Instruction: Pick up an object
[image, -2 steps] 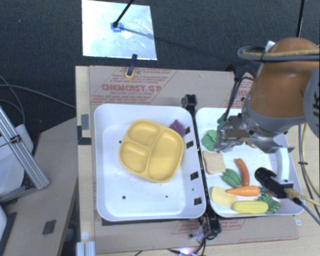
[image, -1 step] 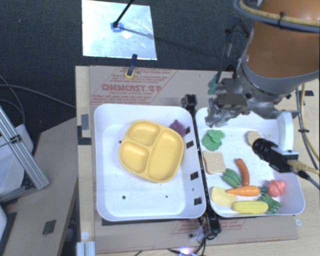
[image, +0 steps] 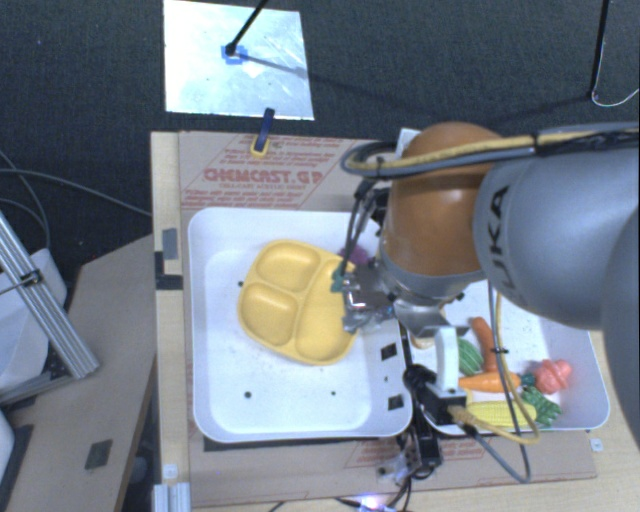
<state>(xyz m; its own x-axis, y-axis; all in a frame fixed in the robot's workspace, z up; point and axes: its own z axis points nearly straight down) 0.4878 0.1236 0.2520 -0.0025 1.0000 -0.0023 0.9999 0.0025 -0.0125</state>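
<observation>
Reaching in from 3 o'clock, the arm (image: 520, 240) hangs over the left bin (image: 230, 400). Gripper (image: 352, 297) sits at the yellow tray's (image: 290, 300) 3 o'clock edge; grip state unclear. Toy vegetables (image: 500, 385) lie in the right bin (image: 590, 400).

We see the arm (image: 520, 220) cover much of the right bin (image: 590, 400), and the frame's right edge cuts the arm off. Its wrist hides the yellow divided plate's (image: 290, 300) right rim.
</observation>
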